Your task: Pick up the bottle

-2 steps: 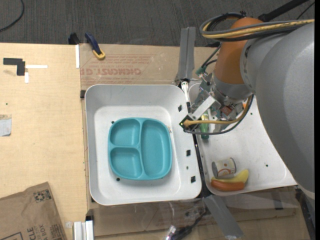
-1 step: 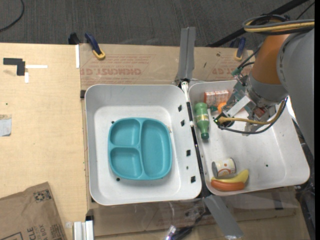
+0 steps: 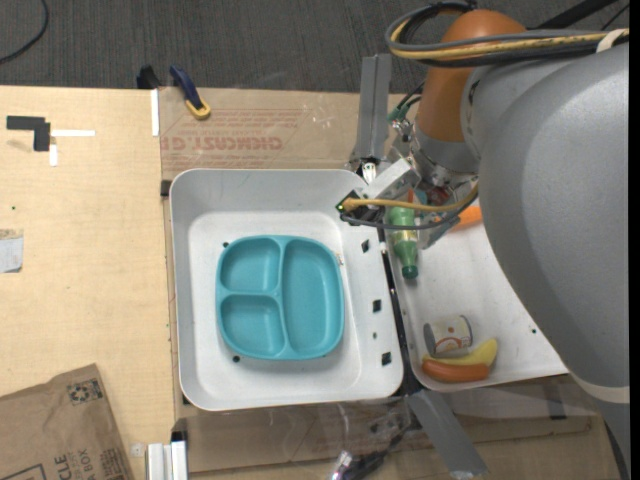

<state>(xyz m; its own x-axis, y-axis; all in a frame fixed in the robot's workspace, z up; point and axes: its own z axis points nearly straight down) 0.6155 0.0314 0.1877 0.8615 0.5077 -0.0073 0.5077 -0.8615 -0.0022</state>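
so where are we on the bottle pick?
Done: the grey arm with the orange band has reached over the right white bin, its claw right at the green plastic bottle. In hand: the grasp itself; grip can't be confirmed from here. Left: a clear lift. The bottle sits low by the bin's inner edge.

The bins were white. A teal divided plate lay in the left one. The bottle was green, its label paler. A banana showed yellow over orange-red — beside it a cup, white with red marking. The arm was grey, banded orange.
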